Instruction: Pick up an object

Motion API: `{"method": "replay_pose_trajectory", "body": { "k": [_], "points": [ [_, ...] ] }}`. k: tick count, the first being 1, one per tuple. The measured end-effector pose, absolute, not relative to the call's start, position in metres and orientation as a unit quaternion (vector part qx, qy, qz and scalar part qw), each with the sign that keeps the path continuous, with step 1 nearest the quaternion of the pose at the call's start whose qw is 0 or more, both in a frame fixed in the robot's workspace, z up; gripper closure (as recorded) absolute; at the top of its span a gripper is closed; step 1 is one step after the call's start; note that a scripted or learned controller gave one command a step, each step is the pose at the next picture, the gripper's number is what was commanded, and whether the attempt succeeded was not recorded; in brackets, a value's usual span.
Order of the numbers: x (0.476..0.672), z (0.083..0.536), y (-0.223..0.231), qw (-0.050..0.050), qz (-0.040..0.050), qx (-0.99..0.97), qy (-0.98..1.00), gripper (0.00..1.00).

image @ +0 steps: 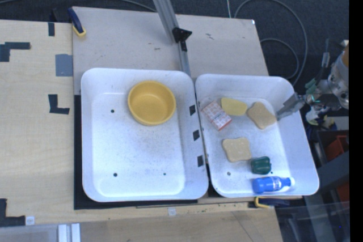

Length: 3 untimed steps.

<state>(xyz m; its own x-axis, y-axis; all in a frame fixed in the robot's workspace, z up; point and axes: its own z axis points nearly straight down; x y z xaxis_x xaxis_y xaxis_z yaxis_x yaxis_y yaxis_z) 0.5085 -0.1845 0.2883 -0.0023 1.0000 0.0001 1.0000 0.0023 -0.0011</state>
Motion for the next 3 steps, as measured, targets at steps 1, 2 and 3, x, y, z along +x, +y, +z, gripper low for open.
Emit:
{"method": "replay_pose_trajectory", "body": {
  "k": [1,2,3],
  "points": [
    [0.508,0.288,-0.185,0.001,0.0003,-0.706,-0.708,0.00],
    [0.511,0.225,-0.180,0.003,0.0021,-0.707,-0.708,0.00],
    [0.511,0.181,-0.176,0.003,0.0018,-0.707,-0.708,0.00]
  ]
}}
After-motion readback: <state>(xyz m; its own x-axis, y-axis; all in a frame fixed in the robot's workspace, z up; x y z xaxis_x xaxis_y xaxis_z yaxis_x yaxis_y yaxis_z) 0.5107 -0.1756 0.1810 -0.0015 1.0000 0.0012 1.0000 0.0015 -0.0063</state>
